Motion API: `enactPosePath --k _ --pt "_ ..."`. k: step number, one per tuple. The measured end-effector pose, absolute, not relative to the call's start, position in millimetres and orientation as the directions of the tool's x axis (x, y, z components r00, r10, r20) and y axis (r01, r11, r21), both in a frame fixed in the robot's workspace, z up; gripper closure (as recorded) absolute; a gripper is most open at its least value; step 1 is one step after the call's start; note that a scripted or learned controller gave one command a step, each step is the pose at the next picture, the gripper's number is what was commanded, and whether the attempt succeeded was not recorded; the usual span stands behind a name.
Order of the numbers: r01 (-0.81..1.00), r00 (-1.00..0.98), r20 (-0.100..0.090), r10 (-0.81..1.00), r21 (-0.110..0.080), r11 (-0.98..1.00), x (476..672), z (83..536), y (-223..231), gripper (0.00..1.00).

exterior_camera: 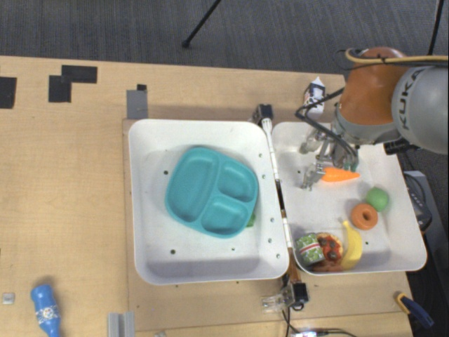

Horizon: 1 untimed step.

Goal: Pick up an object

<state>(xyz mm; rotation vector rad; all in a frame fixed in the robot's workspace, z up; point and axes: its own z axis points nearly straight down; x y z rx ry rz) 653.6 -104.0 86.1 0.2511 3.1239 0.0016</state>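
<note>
The robot's hand (pixel 319 166) hangs low in the right bin (pixel 407 251), fingers spread beside an orange carrot (pixel 339 176); nothing is gripped or lifted yet.

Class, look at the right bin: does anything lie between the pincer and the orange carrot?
Nothing visible does. The pincer hangs right beside the carrot, at its left end, with bare bin floor around them. The other toys lie nearer the bin's front.

Colours across the two white bins

A teal divided plate (pixel 212 191) lies in the left white bin (pixel 147 248). The right white bin (pixel 403 251) holds an orange carrot (pixel 339 176), a green ball (pixel 377 199), an orange-brown ring (pixel 364 216) and a yellow banana (pixel 353 243)
</note>
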Motion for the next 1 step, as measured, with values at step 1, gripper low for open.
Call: enactPosePath --k 1 --pt "-0.202 -0.979 -0.007 -0.202 -0.001 0.979 636.9 86.4 -109.6 0.00"
